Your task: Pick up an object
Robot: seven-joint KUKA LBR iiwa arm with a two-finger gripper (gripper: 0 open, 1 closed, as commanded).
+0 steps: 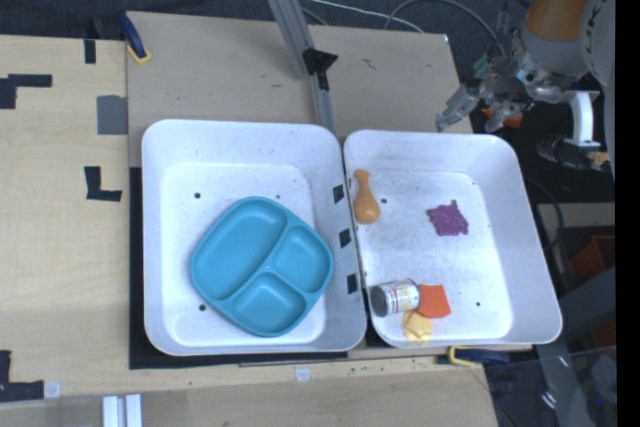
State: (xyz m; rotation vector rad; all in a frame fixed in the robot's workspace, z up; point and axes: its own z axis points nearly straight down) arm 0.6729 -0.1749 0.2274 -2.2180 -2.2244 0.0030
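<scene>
The blue divided plate (262, 265) in the left bin (160, 140) looks stiff, light and slick, best pinched at its rim; in the right bin (520, 175) lie an orange squash-shaped toy (366, 199), a purple scrap (447, 218), and at the near edge a small can (395, 298), whose label is unreadable; the gripper (478, 103) hovers beyond the far right corner, whether apart or together I cannot tell.

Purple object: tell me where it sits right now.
In the camera view, the purple object lies in the right bin, in its upper middle, to the right of the orange gourd-shaped toy and above the small can.
</scene>
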